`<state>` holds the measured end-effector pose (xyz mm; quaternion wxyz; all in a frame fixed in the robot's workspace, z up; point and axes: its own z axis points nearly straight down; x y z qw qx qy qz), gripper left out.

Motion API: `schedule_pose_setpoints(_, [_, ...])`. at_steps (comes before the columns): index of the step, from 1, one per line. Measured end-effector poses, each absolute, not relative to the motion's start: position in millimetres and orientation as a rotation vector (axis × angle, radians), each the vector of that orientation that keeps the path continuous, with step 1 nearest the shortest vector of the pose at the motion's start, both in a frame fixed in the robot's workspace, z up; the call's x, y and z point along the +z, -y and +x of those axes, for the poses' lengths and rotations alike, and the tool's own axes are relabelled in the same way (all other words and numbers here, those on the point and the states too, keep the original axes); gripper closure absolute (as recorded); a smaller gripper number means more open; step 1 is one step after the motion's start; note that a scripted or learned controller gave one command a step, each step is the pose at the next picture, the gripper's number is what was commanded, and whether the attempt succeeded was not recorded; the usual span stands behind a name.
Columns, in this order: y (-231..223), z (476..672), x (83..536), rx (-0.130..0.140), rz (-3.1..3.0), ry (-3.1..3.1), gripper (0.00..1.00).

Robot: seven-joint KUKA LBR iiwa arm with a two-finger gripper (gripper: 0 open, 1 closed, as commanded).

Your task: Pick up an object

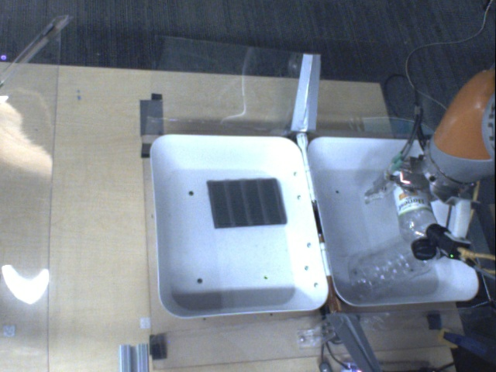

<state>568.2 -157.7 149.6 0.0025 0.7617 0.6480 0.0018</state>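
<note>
Seemingly clear plastic bottle [411,214] w/ label sits under tool [408,178]; grip state unclear.

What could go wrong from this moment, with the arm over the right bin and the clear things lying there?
1. The clear bottle lies under the end effector; its smooth round body may slip.
2. The clear plastic tray at the front of the right bin is hard to see against white, so a grasp there may miss.
3. The bottle lies near the bin's right side, so the arm may hit the rim.
</note>
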Motion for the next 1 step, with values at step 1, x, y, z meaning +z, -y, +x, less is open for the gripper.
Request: schedule_pose_setpoints(1, [191.6,633.2,184.9,0.006,2.302,-2.128,0.0])
